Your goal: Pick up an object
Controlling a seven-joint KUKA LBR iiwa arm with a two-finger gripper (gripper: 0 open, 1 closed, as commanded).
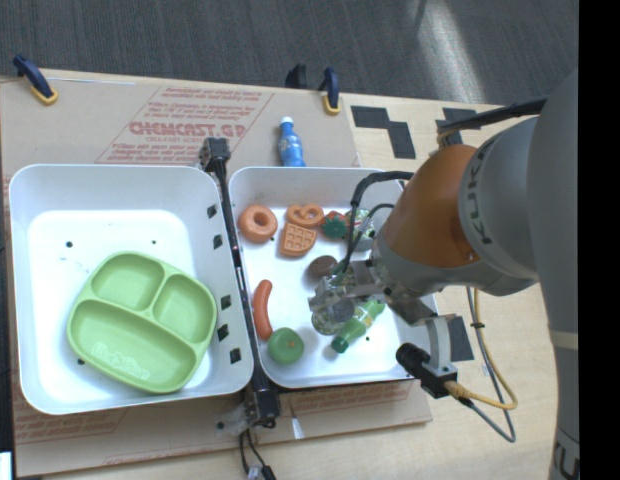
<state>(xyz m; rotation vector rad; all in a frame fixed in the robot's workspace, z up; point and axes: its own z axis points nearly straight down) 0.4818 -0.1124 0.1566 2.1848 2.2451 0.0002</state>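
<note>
From my remote station I read the bench from the left: the left bin [30,268] holds a light green divided plate [142,320] with three compartments, lying tilted toward the bin's lower left area. A row of black clips [226,268] runs down the seam where the two bins meet. Above that seam, on the cardboard sheet [180,128] with red print, a small blue bottle [289,142] lies just beyond the upper rim of the right bin [290,180]. Inside the right bin, nearest its left wall, I see an orange sausage [262,308] lying lengthwise, with a green round fruit [286,345] just below it. Above these lie a doughnut [257,222], and to its right a pretzel [305,214] touching a waffle [297,240]. A dark brown oval piece [321,265] lies just below and to the right of the waffle, and a dark green item [335,226] sits near the pretzel's right side. The gripper [338,306] is low in the bin's right half, over a green bottle [354,326] that lies at a slant beneath it. The gripper parts are translucent and overlap the bottle, so I cannot tell how the claw stands. The grey arm [510,208] with its orange band [435,208] covers the bin's right side.
</note>
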